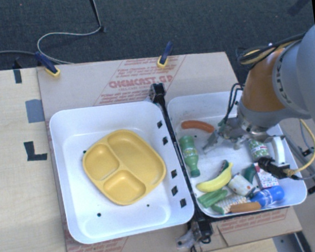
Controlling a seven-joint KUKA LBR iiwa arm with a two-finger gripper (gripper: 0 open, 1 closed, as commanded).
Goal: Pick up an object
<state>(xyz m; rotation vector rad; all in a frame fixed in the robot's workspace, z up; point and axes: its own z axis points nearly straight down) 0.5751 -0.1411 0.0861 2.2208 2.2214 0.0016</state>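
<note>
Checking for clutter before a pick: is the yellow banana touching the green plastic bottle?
Apart. The camera view shows bare white bin floor between the yellow banana and the green plastic bottle.

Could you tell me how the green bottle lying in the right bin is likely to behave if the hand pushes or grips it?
The green bottle lies on its side on bare bin floor, so a sideways push would probably roll it. Its smooth round body may slip from a grip. It looks like light, stiff plastic.
</note>
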